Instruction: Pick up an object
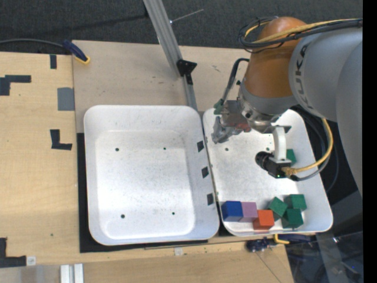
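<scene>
Clustered along the near edge of the right-hand shallow white plastic bin (312,158): a small blue cube (232,210), a pale purple cube (249,210), an orange cube (265,218) and three dark green blocks (287,210), packed close, several touching. Probably light, rigid and smooth-faced, foam or wood by the look; unlikely to crush, likely to slide or tip if nudged off-centre. Best taken across two opposite flat faces. Blue cube, at the cluster's end nearest the left bin, seems easiest, with one side free; the green ones jammed toward the near right corner leave little room for a finger.

Grey two-finger gripper (222,132) low over the far left part of the same bin, well apart from the blocks, nothing seen between its tips. Whether together or apart: cannot tell, too dark and foreshortened.

Large empty-looking white bin (94,158) beside it to the left.

Much of the right bin's far edge covered by the grey arm with orange band (277,63). A small green piece (290,156) near the black cable fitting hard to identify, block or hardware. Exact green block shapes unclear where overlapping.
</scene>
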Controlling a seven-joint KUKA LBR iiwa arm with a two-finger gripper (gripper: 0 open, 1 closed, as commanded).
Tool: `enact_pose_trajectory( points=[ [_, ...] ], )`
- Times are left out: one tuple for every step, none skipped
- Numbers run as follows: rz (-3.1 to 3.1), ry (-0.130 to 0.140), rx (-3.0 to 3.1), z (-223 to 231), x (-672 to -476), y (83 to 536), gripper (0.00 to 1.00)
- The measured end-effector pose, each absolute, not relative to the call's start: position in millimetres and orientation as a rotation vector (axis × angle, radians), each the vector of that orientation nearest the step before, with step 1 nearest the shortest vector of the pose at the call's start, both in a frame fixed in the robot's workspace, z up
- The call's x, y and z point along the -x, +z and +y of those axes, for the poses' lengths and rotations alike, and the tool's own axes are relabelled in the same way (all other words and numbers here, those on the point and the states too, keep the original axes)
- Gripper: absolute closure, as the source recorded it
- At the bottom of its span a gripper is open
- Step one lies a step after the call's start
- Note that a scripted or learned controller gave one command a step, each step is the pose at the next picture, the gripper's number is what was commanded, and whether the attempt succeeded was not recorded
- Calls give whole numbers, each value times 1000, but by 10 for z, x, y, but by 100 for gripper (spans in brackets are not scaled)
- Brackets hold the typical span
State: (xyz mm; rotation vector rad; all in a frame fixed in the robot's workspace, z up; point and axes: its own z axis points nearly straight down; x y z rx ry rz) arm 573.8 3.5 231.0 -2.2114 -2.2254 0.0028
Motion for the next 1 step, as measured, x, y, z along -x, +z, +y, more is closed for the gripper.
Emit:
enact_pose_trajectory(
  points=[
    [-2226, 3, 2211, 562, -5532, 2202, 100]
  ],
)
